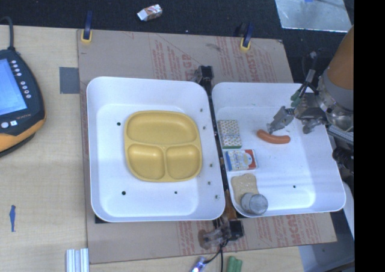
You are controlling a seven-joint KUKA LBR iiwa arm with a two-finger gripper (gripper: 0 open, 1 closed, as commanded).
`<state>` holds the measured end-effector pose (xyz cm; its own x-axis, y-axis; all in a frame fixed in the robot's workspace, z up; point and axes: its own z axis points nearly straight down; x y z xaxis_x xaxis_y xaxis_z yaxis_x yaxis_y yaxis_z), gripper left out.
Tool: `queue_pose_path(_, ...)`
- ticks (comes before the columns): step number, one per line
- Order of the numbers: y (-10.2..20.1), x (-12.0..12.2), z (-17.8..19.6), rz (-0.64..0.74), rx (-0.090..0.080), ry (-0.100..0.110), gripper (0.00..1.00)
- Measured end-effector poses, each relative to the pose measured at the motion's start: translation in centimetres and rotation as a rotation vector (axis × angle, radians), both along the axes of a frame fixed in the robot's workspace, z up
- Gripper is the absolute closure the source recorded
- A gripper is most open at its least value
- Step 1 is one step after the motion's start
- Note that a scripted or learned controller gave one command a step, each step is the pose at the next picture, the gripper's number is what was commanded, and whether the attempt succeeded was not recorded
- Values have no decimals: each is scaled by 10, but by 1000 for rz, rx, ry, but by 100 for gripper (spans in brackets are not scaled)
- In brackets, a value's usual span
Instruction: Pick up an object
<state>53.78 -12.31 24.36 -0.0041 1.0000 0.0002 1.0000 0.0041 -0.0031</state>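
The right bin (313,168) holds a red-orange sausage (274,138) near its middle. Along its left wall lie a green speckled block (229,133), a small blue-and-white carton (240,159), a tan slice of toast (243,183) and a grey can (255,203). My gripper (293,124) hangs over the bin's upper right, just above and right of the sausage. It is open, with nothing between its fingers (278,122).
In the left bin (102,162) lies a yellow divided plate (162,145). An orange-edged pendant (15,102) rests on the bench at far left. Clamps (206,74) join the bins at top and bottom. A crumpled wrapper (150,12) lies on the dark floor.
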Motion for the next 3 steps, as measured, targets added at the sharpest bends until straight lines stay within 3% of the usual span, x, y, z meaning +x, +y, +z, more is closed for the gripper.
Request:
queue_pose_path(1, 5, 5, -148, 0, -4, -9, 0)
queue_pose_path(2, -49, 65, -94, -3, -1, -1, 0)
queue_pose_path(3, -36, 60, -152, 0, -1, 1, 0)
